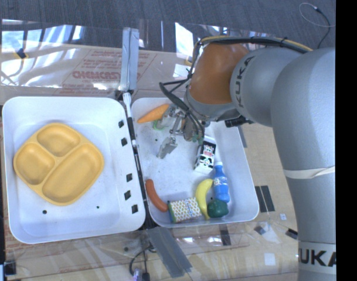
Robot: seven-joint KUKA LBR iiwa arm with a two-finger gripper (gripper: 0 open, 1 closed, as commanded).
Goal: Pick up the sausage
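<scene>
Landmark: right bin (pixel 240 151), the white one with the small items.
Sausage (pixel 155 195): lies along the right bin's left wall, towards its near corner, touching nothing above it.
Tool (pixel 171 140): hangs over the right bin's upper middle, well apart from the sausage; fingers spread, nothing between them.
Carrot (pixel 153 113): right bin's far left corner, just beside the tool.
Banana (pixel 203 196): right bin's near edge, next to a blue bottle (pixel 220 184).
Yellow plate (pixel 58 163): in the neighbouring bin, left of the right bin.
</scene>
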